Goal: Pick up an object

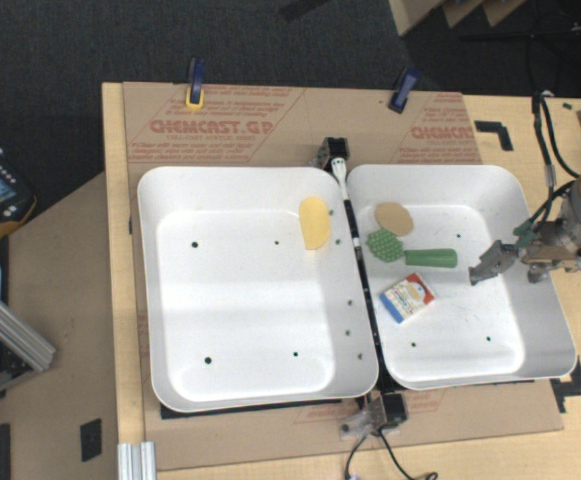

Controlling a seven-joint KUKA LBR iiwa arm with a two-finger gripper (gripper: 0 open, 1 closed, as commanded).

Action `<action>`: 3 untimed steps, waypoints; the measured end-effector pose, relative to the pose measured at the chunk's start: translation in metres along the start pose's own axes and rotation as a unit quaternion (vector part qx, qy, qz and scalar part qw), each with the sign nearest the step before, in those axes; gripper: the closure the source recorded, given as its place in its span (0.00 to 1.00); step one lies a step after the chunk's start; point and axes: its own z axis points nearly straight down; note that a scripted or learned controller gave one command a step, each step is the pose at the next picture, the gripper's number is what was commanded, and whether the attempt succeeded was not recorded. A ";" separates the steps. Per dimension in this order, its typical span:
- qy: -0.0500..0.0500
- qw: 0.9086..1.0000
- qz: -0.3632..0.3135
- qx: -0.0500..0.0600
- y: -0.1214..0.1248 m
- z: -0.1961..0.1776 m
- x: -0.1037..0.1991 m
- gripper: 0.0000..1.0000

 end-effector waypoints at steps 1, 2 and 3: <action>-0.001 1.000 0.000 -0.002 0.001 -0.011 0.000 1.00; -0.003 1.000 0.003 -0.003 -0.013 -0.056 -0.066 1.00; -0.002 1.000 -0.003 -0.006 -0.011 -0.164 -0.015 1.00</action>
